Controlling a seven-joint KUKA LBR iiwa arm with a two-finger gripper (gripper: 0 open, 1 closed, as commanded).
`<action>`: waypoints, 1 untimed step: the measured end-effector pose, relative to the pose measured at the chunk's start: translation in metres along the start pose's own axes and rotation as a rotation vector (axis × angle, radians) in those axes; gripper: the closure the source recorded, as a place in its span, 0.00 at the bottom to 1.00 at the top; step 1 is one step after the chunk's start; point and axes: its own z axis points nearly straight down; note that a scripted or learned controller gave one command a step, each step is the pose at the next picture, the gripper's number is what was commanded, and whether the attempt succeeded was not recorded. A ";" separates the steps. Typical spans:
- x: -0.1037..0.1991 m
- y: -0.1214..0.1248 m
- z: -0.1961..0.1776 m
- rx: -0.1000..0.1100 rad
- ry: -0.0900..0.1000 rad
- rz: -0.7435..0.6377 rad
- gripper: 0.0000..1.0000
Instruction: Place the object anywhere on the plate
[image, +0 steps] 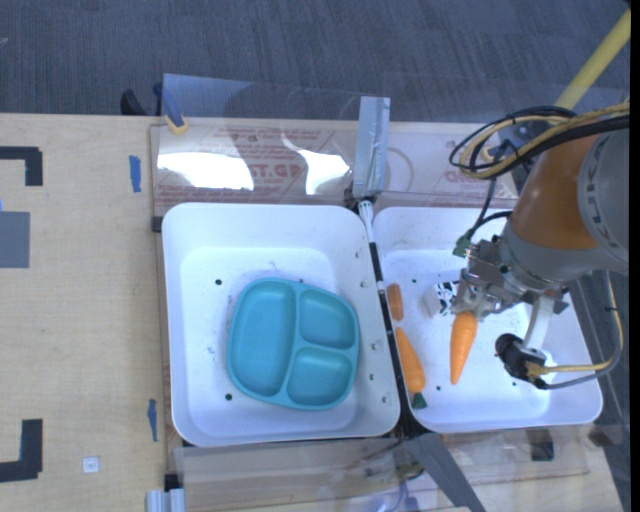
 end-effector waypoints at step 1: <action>0.052 0.020 0.000 -0.001 0.001 0.144 1.00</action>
